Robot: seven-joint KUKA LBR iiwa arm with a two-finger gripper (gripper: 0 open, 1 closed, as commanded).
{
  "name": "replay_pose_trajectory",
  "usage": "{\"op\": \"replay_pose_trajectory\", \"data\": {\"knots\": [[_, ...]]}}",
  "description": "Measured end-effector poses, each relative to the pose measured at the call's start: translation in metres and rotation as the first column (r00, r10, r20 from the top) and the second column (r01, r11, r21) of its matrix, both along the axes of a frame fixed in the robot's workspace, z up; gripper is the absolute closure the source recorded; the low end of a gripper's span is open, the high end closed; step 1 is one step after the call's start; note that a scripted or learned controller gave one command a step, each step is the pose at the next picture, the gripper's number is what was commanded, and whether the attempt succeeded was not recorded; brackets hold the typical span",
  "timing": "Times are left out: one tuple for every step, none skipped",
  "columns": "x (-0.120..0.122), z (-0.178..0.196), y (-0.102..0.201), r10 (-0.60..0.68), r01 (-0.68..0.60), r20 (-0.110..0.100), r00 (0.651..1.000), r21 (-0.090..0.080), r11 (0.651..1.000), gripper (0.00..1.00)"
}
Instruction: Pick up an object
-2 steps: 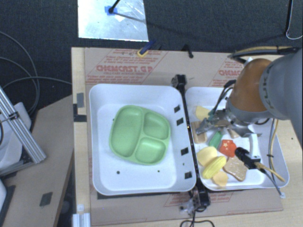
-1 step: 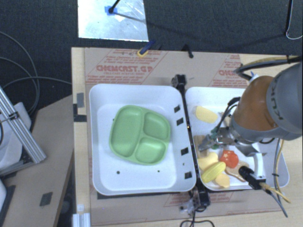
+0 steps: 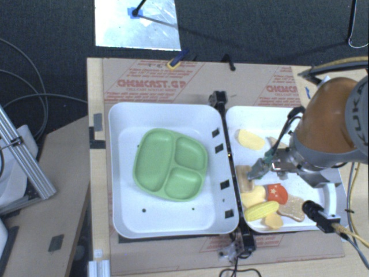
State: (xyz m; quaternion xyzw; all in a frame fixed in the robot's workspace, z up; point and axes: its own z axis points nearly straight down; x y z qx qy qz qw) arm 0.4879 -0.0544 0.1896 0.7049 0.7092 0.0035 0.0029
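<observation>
The right bin (image 3: 271, 117) holds several toy foods. A pale yellow piece (image 3: 251, 139) lies near its back left. A tan piece (image 3: 243, 176) lies against the left wall. At the front are a red piece (image 3: 277, 193), a yellow corn cob (image 3: 260, 210), a yellow chunk (image 3: 252, 198) and a tan cookie shape (image 3: 293, 209). My gripper (image 3: 259, 169) hangs low over the bin's middle, pointing left, just right of the tan piece and above the red one. I see nothing held in it.
The left bin (image 3: 124, 154) holds a green divided plate (image 3: 170, 164). A black divider with clips (image 3: 226, 160) runs between the bins. My arm's orange band (image 3: 330, 117) covers the right bin's far right part. A black fitting (image 3: 316, 212) sits at the front right.
</observation>
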Motion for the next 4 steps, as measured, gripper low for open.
{"op": "replay_pose_trajectory", "data": {"knots": [[0.001,0.188,0.031,0.003,-0.003,0.013,1.0,0.0,1.0,0.0],[0.005,-0.008,0.089,0.002,-0.002,-0.022,1.0,0.0,1.0,0.0],[0.079,0.07,0.144,0.005,-0.005,0.004,1.0,0.002,1.0,0.0],[0.003,-0.01,0.142,-0.005,0.005,-0.021,1.0,-0.001,1.0,0.0]]}}
